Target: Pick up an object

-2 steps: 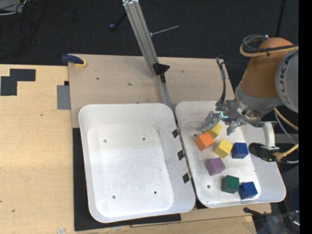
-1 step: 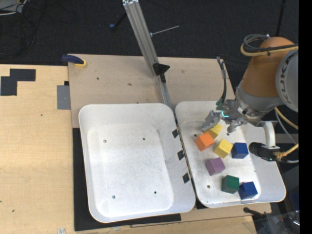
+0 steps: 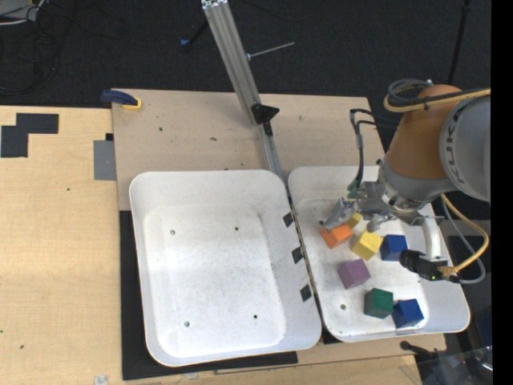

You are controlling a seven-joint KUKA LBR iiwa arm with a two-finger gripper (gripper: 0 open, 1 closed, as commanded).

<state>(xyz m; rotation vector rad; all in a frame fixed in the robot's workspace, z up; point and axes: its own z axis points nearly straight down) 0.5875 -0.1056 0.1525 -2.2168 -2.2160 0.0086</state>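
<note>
Right bin (image 3: pixel 449 315): orange block (image 3: pixel 337 233) beside end effector (image 3: pixel 346 212)

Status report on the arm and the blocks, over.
Hand down in right bin, over orange block; grip not readable. Yellow block tight alongside, crowding the pick. Purple block apart.

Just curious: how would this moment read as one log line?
tool low in right bin | beside orange block | grasp unclear | six blocks in bin

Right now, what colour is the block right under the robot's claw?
Orange. The block sits in the right bin beneath the gripper, seen in the camera view.
</note>
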